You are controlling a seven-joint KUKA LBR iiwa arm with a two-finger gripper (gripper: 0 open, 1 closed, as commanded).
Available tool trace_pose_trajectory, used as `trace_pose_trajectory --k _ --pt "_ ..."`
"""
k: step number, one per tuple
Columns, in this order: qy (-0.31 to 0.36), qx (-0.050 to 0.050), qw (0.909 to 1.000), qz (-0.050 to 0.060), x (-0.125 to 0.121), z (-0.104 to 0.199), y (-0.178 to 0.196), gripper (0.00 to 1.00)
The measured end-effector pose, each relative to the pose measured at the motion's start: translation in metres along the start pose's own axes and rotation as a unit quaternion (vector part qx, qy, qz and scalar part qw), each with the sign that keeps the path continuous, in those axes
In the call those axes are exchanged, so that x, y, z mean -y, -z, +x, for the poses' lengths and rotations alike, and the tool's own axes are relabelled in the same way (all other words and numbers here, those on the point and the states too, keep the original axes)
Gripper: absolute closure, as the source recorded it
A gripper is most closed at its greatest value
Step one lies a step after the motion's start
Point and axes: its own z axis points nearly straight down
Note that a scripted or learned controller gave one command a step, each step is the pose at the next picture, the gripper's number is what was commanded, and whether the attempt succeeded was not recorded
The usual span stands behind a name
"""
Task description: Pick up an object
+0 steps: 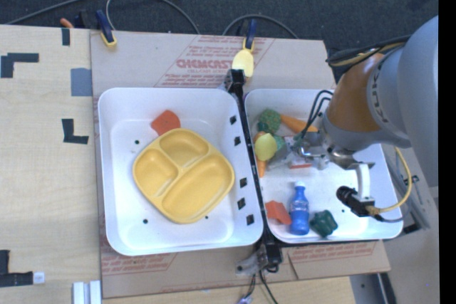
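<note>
Where clamps grip: "CHEMCAST" cardboard

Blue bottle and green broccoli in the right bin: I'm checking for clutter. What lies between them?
In the camera view, the gripper sits between the broccoli and the blue bottle, above bare white bin floor.

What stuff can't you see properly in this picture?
- Gripper, camera view: the wrist above hides how its jaws stand.
- Orange piece, left bin: the yellow plate covers part of it.
- Green lump: too small to name.
- Arm: cut off by the right edge.
</note>
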Motion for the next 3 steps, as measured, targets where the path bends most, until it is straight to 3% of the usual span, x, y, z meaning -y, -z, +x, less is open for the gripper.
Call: trace_pose_trajectory --k 1,2,3 --pt "0.000 -0.002 1.0000 0.003 0.071 0.006 0.000 0.00" --pt "0.000 -0.001 1.0000 0.001 0.070 0.005 0.010 1.00" --pt "0.001 -0.003 1.0000 0.002 -0.002 0.078 0.099 1.00"
